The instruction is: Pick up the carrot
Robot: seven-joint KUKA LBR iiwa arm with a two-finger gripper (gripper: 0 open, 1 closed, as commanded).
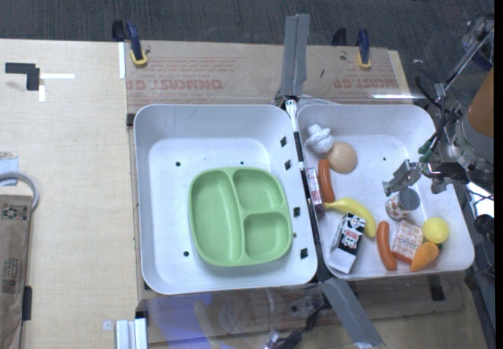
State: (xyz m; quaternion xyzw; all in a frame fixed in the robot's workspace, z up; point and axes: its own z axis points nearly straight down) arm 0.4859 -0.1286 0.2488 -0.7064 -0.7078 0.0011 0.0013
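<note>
The carrot [424,255] is a short orange cone lying in the front right corner of the right bin [369,126], just below a yellow lemon [435,229] and beside a printed packet [407,239]. My gripper [402,177] hovers over the right side of that bin, some way behind the carrot and above a small grey can [407,200]. It looks open, with nothing between its fingers.
The right bin also holds a white lump [318,137], a tan ball [342,157], two red sausages [325,180] [383,245], a banana [350,208] and a black-and-white carton [348,233]. A green divided plate [240,215] lies in the left bin [157,182].
</note>
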